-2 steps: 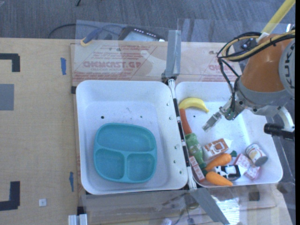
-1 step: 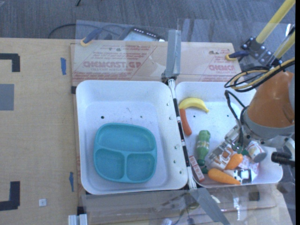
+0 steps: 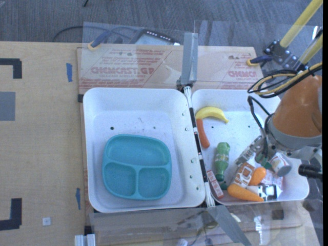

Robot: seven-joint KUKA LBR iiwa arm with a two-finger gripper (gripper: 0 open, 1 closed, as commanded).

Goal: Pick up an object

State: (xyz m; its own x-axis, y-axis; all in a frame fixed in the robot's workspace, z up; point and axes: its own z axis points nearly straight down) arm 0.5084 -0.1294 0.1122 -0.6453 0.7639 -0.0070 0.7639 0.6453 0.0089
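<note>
A teal tray with three sections sits in the left bin. In the right bin a yellow banana lies near the top, an orange carrot just below it, then a green bottle (standing a bit crooked). Farther right the gripper hangs low over a heap of small packets, and I cannot tell how it is set.
</note>
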